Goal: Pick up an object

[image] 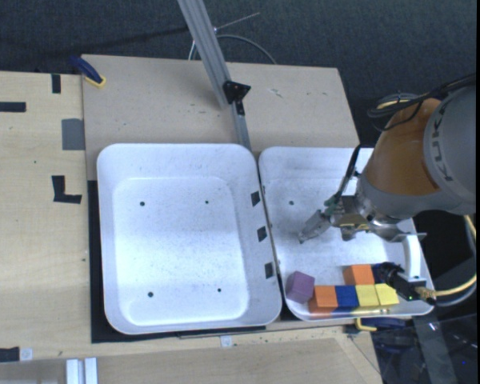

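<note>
Nothing lifted yet: gripper open and empty over right bin middle; blocks along its near edge, pick remaining.

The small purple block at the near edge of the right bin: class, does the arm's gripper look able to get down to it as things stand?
Probably yes. The small purple block lies uncovered in the right white bin, with bare floor between it and the gripper. The orange block beside it might crowd one finger.

A light wooden bench with black tape marks stands on dark carpet floor, and a grey metal bar crosses it diagonally.
</note>
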Available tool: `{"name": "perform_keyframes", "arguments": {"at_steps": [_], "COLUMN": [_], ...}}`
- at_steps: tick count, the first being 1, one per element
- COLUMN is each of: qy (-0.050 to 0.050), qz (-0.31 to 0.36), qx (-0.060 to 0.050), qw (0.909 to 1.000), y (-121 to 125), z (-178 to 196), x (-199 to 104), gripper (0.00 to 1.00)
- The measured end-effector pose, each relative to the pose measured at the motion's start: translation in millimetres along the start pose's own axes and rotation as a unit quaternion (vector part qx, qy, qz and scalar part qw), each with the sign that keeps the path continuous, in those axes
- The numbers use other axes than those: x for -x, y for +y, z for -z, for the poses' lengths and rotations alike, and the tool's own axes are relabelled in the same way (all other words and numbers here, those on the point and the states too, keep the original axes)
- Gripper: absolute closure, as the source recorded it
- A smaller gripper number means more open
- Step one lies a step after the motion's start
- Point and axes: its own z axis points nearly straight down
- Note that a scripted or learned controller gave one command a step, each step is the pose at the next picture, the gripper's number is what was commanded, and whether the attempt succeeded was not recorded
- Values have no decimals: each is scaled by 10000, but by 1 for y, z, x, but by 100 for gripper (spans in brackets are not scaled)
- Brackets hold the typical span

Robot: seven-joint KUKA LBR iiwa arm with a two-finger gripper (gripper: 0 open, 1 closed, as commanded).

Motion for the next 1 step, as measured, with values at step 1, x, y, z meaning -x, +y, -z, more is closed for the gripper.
{"name": "perform_keyframes", "arguments": {"at_steps": [1], "qy": [-4], "qz": [-5], "qx": [17], "qw": [10000], "y": [-4], "z": [-70], "x": [-4], "gripper": [0]}}
